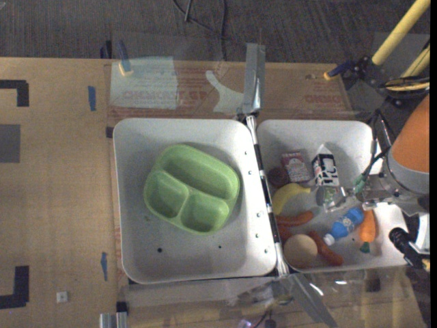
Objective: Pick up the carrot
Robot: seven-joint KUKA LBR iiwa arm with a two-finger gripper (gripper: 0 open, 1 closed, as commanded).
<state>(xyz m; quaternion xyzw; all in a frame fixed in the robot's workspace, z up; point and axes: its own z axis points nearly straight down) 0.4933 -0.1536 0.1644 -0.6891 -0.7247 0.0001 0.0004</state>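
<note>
The carrot (369,227) is a short orange piece with a green tip. It lies near the right bin's front right corner, next to a blue and white bottle (345,225). My gripper (343,195) reaches in from the right over the middle of the right bin (355,130). It hangs just left of and behind the carrot, with its metal tip near a black and white carton (326,169). I see nothing held in it.
The right bin also holds a small pink box (295,166), a yellow fruit (292,197), a red sausage (295,219), a tan egg shape (300,249) and a dark round item (276,176). A green divided plate (192,188) sits in the left bin (136,251).
</note>
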